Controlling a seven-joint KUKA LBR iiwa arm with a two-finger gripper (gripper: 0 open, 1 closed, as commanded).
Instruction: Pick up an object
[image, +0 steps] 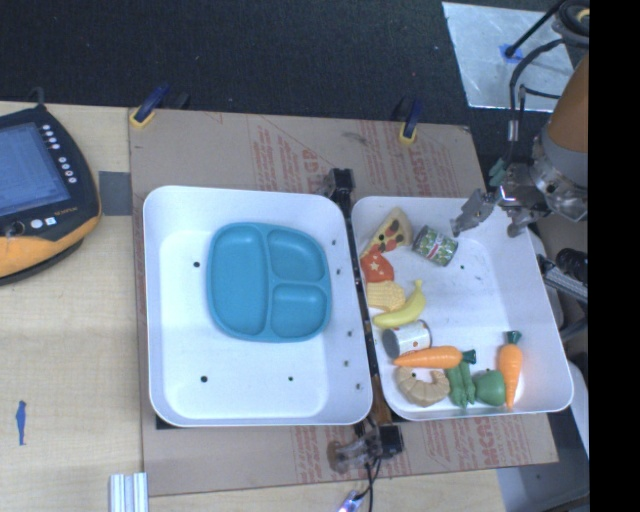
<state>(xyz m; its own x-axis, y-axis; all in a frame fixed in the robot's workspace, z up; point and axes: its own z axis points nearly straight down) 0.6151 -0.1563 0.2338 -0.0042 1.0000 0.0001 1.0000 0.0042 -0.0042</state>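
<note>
We see the toy foods in the right bin (530, 300): a green can (434, 245) near its far side, a banana (401, 310), two carrots (430, 357) and a pizza slice (389, 233). The pincer (492, 211) hangs just beside the can with fingers spread wide, holding nothing. The left bin (175, 300) carries a blue plate (268, 281) on the counter (60, 350).

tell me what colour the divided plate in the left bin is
Light blue; the plate shows clearly in the overhead camera view.
</note>
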